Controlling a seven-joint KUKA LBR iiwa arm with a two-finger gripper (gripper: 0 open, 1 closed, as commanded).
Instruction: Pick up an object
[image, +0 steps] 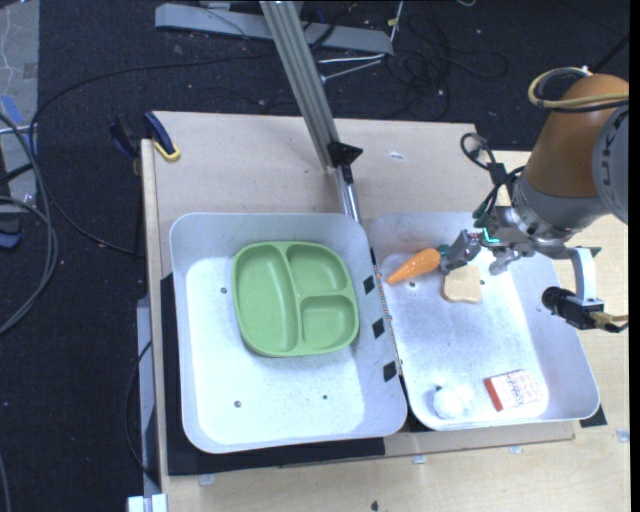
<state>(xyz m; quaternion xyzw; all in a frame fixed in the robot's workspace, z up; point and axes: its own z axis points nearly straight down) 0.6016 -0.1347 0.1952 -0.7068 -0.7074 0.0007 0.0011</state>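
A white ball (452, 402) and a small red-and-white box (514, 390) lie at the near edge of the right bin (560, 350), untouched. Across the wooden desk (250, 160), the left bin (280, 400) carries a green divided plate (296, 298). The grey arm (575, 150) reaches in over the right bin's far end, its hand (480, 248) hanging low above two more candidates: a pale, bread-like piece (462, 288) just under and beside it, and an orange carrot (414, 265) lying nearer the bin's left wall. The hand's tips appear to stand apart, with nothing visibly clamped between them, though the detail is small. No object is lifted; all four rest on the bin floor. The pick appears to be at the approach stage, with closing and lifting yet to be done.
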